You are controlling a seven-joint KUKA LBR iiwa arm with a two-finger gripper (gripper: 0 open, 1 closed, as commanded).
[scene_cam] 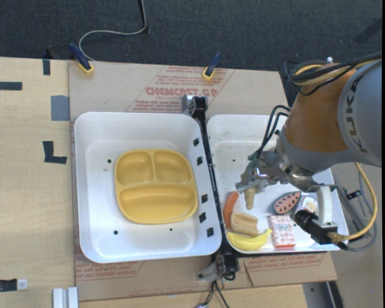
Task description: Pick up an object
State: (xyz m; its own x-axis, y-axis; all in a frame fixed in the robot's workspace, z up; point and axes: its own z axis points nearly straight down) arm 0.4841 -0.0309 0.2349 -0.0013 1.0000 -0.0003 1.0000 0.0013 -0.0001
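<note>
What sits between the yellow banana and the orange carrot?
In the camera view, a tan bread roll lies between the banana and the carrot.

Two white bins sit mid-frame: the left bin (90, 191) carries a mustard-yellow divided plate (156, 186), the right bin (234, 133) an orange carrot (230, 207), a tan bread roll (244, 222), a yellow banana (249, 240), a red-and-white packet (282, 231) and a pink-red slice with dark specks (286, 203). The cardboard sheet (115, 85) beneath is brown with red lettering. The arm (333, 117) is grey and orange.
</note>
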